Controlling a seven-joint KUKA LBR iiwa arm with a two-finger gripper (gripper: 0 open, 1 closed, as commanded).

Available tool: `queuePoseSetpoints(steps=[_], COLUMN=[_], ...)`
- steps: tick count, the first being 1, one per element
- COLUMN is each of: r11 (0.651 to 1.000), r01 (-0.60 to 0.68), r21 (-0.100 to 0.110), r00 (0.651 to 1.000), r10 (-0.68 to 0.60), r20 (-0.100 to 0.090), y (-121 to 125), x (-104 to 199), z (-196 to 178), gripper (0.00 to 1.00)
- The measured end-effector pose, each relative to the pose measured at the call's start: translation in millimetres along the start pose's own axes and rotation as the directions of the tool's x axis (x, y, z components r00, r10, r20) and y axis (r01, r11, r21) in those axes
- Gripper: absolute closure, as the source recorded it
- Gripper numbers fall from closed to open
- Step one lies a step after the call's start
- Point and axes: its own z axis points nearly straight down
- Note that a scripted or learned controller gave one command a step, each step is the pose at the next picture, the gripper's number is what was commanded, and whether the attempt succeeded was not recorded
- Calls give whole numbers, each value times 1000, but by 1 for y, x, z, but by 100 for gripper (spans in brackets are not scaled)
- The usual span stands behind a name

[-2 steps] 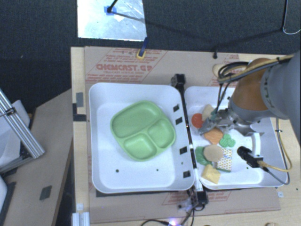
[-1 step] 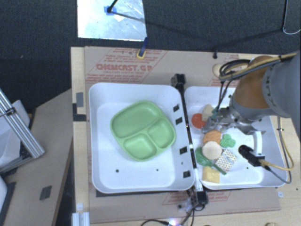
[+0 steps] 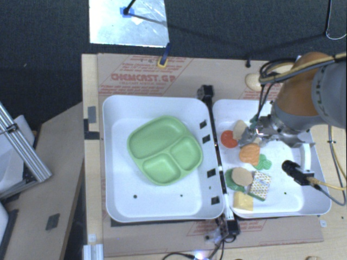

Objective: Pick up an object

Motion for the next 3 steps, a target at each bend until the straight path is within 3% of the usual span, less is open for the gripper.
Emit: queuePoseSetpoints(steps=[1, 2, 3], r11=[1000, 1000, 1000], r01=[0, 1, 4], r21=[-3, 1, -1], r00=[1000, 1000, 1000], r10=[0, -1, -4], r20=[1, 0, -1], y=[3, 4, 35], x=[-6, -7, 31], z=[-62, -86, -96], gripper=[100, 100, 100])
